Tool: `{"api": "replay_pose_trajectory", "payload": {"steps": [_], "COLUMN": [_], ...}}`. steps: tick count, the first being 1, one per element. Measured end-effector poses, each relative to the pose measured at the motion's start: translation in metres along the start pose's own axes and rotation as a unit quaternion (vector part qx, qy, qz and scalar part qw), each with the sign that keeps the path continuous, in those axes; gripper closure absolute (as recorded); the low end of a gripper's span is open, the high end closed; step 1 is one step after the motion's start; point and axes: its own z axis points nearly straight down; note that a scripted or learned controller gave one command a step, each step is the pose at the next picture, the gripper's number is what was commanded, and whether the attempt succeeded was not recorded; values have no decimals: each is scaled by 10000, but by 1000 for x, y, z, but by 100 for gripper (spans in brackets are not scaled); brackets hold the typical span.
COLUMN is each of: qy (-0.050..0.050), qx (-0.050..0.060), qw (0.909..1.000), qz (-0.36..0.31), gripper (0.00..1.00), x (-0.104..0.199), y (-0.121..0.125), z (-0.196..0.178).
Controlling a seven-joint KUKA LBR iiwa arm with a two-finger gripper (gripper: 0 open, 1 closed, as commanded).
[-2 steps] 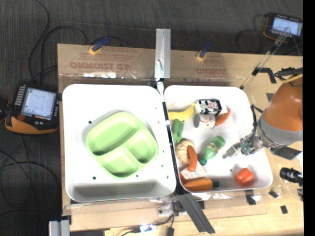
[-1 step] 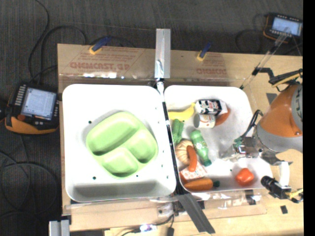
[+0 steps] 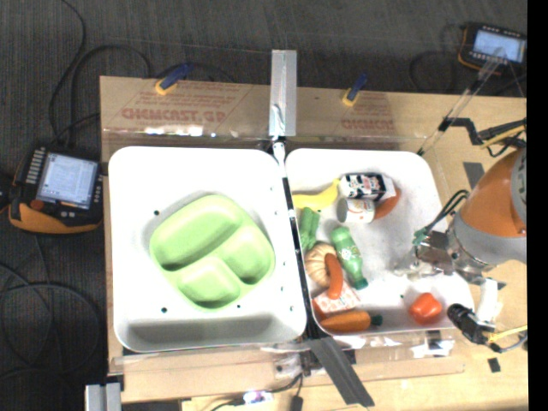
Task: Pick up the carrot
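Note:
The carrot [image 3: 347, 321] is a long orange piece with a darker tip. It lies flat along the near wall of the right bin [image 3: 419, 171], just below a red and white packet [image 3: 336, 299]. My gripper [image 3: 416, 257] hangs low over the right side of that bin, off to the right of the carrot and a bit farther back. It is well apart from the carrot, and nothing shows held in it. The grey wrist and orange band [image 3: 501, 205] rise behind it at the right edge.
A red pepper-like toy [image 3: 424, 307] lies just below the gripper. Left of it are a green bottle [image 3: 348, 256], a short orange-red piece [image 3: 334, 273], a banana [image 3: 317, 198], a white cup [image 3: 355, 212] and a black-and-white carton [image 3: 364, 185]. The left bin [image 3: 128, 178] holds a green divided plate [image 3: 214, 251].

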Motion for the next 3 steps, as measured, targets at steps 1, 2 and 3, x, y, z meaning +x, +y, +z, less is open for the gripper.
{"api": "replay_pose_trajectory", "payload": {"steps": [1,2,3], "qy": [-66,-49,-19], "qx": [66,22,-65], "qw": [9916,9259,8609], "qz": [1292,3776,5087], "gripper": [100,100,100], "x": [3,23,30], "y": [-7,-3,-8], "z": [-70,1,-1]}}
